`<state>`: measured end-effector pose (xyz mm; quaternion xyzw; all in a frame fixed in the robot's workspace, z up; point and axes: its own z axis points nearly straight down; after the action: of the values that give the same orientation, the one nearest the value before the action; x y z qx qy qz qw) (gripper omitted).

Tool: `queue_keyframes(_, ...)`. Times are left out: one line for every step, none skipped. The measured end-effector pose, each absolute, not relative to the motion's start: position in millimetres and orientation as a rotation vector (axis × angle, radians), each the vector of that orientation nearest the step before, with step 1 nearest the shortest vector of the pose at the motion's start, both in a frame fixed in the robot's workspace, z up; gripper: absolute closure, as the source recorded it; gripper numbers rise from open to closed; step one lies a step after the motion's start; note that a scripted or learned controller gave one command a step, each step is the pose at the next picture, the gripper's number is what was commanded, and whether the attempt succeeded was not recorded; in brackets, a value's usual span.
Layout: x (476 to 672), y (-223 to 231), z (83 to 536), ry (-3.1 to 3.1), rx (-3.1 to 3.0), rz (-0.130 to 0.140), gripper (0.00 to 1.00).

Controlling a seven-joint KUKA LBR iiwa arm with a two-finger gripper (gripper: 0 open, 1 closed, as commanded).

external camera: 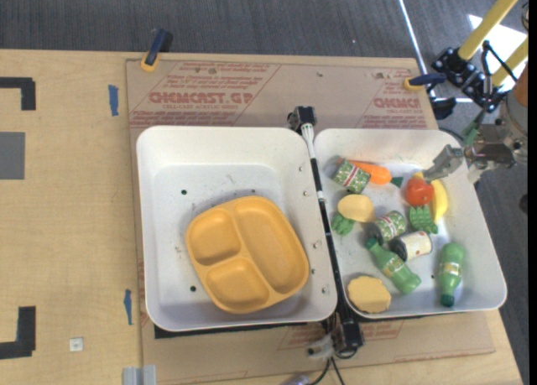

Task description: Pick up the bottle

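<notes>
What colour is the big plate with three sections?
Yellow-orange. The plate shows best in the camera view, in the left bin.

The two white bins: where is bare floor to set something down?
The left white bin has bare floor along its far wall and left wall, around the yellow divided plate. The right white bin is crowded with toys; a bare strip lies between the beige round piece and green plastic bottle.

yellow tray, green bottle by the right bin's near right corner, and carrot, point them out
yellow tray (246, 251), camera view, its middle divider
green bottle (450, 270), camera view, its body
carrot (375, 173), camera view, its orange middle
</notes>
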<state>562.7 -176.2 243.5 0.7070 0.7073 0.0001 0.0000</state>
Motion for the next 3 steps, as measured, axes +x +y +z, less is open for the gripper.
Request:
queue_keyframes(506.7,-129.5,137.1,2.146,2.291,0.003,0.0)
queue_keyframes(504.3,-122.2,129.2,2.023,2.369,0.019,0.0)
queue_keyframes(504.2,-121.7,128.2,1.965,2.415,0.022,0.0)
